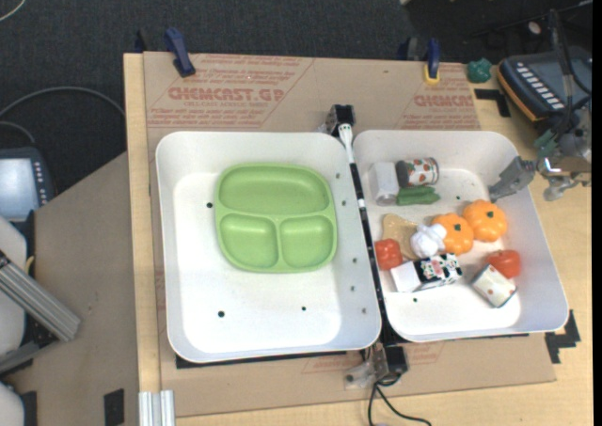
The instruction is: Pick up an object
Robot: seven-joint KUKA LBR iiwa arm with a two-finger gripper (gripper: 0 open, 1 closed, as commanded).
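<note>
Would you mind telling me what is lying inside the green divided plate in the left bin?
Nothing visible lies in the green divided plate: its three compartments all show bare green. The plate hides the floor of the left bin beneath it, so anything underneath cannot be seen.

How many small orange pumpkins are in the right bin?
2. One small orange pumpkin lies near the right wall of the shallow white right bin; the other orange pumpkin touches it on its left.

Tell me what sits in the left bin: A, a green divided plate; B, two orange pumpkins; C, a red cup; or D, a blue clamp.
A: the green divided plate lies alone in the left bin, while the toys, including the orange pumpkins, are in the right bin.
</note>
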